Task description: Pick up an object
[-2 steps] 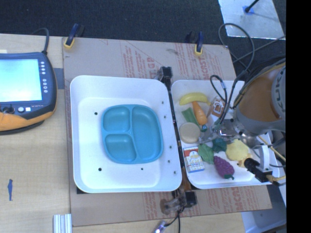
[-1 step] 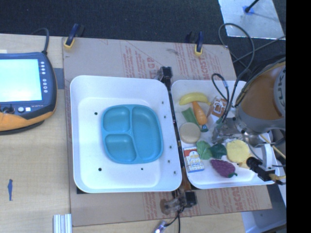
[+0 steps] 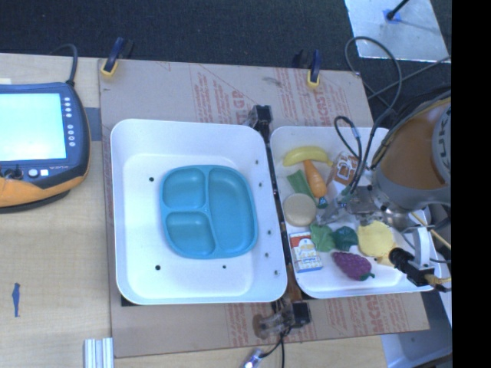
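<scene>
Hovering low over the right bin [image 3: 331, 286], the gripper [image 3: 347, 204] hides its grip; I cannot tell. A small carton [image 3: 306, 253] bears unreadable print.

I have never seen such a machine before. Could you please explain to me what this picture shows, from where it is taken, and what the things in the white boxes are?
One camera above a bench looks down at a slant. The grey and orange shape at the right is a robot arm. Its tool is low over the right bin, among the toys; I cannot tell if it holds anything. The left bin holds a blue divided plate. The right bin holds toy food: a banana, a carrot, purple grapes, a yellow fruit, a round beige piece and a small printed box. At far left lies a control tablet.
</scene>
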Controlling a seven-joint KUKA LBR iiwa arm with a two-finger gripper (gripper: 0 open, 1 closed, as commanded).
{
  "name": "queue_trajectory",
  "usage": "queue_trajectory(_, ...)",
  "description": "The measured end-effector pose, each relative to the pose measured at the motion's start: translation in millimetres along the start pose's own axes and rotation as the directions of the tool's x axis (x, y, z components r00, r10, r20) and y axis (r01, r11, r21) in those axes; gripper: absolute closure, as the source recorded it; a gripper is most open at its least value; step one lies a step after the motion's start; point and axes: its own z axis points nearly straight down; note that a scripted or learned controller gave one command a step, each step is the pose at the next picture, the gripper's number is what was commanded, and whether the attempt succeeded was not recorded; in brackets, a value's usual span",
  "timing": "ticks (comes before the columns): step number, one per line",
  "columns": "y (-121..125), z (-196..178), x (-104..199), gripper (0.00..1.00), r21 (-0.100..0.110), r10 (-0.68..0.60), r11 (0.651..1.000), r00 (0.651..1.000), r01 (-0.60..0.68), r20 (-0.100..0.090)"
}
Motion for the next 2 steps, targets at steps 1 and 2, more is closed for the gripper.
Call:
queue_trajectory(1,60,10,37,0.00,-0.002,0.002,1.000,1.000,-0.002,-0.001)
queue_trajectory(2,99,9,42,0.00,-0.002,0.006,1.000,1.000,-0.006,-0.003)
